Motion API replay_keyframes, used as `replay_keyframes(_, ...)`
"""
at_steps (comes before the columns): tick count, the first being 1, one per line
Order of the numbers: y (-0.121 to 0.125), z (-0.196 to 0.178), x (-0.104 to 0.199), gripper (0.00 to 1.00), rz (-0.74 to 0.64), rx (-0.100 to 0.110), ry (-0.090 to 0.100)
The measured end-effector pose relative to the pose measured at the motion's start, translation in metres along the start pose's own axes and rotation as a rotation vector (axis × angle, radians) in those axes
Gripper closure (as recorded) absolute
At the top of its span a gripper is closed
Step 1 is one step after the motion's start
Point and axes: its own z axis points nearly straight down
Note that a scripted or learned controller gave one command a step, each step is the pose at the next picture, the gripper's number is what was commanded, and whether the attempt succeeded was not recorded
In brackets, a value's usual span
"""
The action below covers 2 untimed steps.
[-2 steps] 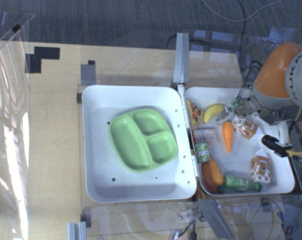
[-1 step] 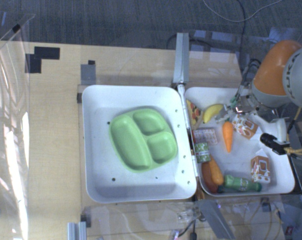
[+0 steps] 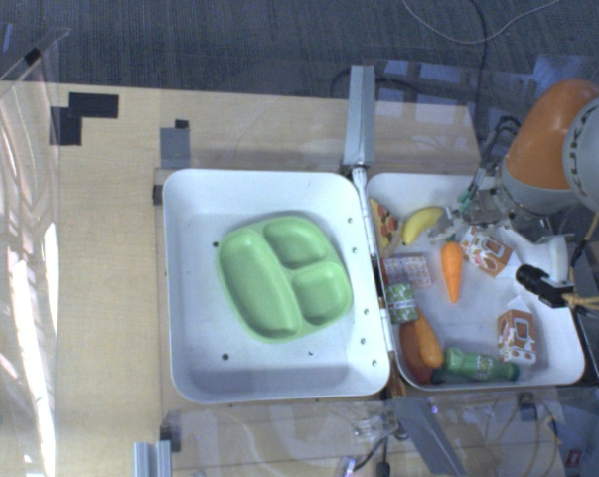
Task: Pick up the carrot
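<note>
The carrot [image 3: 451, 271] is small and orange. It lies in the middle of the right bin [image 3: 567, 366] with its tip towards the front. My gripper [image 3: 460, 217] hangs over the bin's back part, just behind the carrot's thick end and beside a yellow banana [image 3: 421, 225]. Nothing shows as held in it. The arm's orange band [image 3: 542, 142] sits above it at the right.
Around the carrot lie two orange-and-white snack packets [image 3: 486, 252] [image 3: 518, 334], a pink packet [image 3: 406, 266], a small green-labelled can [image 3: 400, 302], an orange-brown piece [image 3: 424, 344] and a green bottle [image 3: 476, 366]. The left bin [image 3: 190, 366] holds a green divided plate [image 3: 284, 276].
</note>
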Motion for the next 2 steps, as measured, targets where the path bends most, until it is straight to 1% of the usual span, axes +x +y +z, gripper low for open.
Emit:
replay_keyframes(1,0.001,0.0,0.0,0.0,-0.006,0.001,-0.001)
replay_keyframes(2,0.012,-0.009,-0.001,0.0,-0.354,0.036,0.016)
